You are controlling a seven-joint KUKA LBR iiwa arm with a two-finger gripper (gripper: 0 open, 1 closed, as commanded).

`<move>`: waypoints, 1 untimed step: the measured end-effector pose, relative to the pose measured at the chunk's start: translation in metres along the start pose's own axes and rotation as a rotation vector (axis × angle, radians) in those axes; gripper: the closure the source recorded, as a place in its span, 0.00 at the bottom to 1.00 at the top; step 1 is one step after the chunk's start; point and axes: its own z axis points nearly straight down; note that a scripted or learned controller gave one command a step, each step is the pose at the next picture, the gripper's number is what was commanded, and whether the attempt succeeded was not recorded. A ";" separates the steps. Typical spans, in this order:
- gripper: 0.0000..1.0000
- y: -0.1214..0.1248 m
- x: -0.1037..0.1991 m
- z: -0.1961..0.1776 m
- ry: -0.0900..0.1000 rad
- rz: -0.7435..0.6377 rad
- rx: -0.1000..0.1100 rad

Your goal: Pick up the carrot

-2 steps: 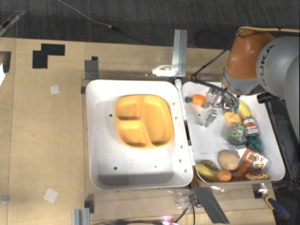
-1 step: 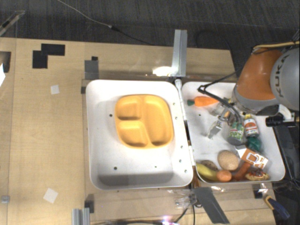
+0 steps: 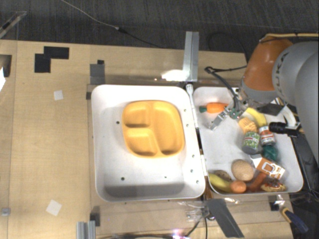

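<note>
Grey arm bulking in at right, nearest the lens, orange band above the wrist, reaching down-left over the right bin. Wooden desk under everything, pale, with black square marks at upper left and small white tags on the left side; dark carpet-like floor beyond the far edge, thin cable across it. Left bin white, shallow, holding a yellow divided tray near its middle. Right bin white, touching the left bin along the middle seam, crowded along its right and near sides. Metal post upright at the far end of the seam. Yellow banana-like piece just right of the hand; second banana at the bin's near-left corner, browned. Brown potato-like lump beside it. Green-labelled jar and small red-capped bottle in the middle right, close together. Orange-and-white carton and a small tomato-like ball along the near wall. Carrot lying in the far-left corner of the right bin, orange with green stub toward the seam, nothing on top of it. Hand angled down-left, tip just beside and slightly nearer than the carrot, not around it; fingers too small and blurred, cannot tell if apart or together.
</note>
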 end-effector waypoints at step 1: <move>0.00 0.018 -0.005 -0.001 0.022 0.159 0.028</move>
